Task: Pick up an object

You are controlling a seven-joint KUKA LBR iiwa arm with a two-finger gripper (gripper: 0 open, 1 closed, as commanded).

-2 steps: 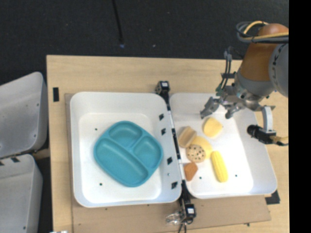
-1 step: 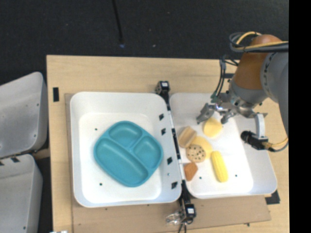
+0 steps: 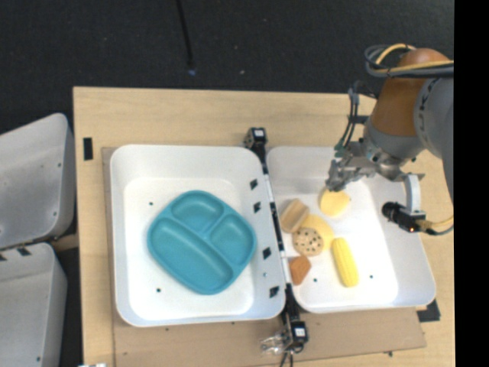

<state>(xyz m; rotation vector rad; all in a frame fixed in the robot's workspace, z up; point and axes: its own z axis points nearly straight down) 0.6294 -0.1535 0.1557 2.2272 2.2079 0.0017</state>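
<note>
Claw [image 3: 337,183] is low in the right bin [image 3: 397,277], right above the pale yellow lump [image 3: 335,202], maybe touching. Grasp step, looks like. Can't tell the claw's state or whether it has anything. Next: confirm grip on the lump, then lift straight up.

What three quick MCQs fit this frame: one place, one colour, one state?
1. Where does the tray lie?
A. left bin
B. right bin
C. bare bench

2. What colour is the corn?
A. red
B. yellow
C. blue

3. How does the gripper stand?
A. over the left bin
B. off the bench
C. low in the right bin, at the pale yellow piece

Key: 1 A, the tray rests inside the left bin. 2 B, the cob is plainly yellow. 3 C, its tip meets that piece's upper edge.
</note>
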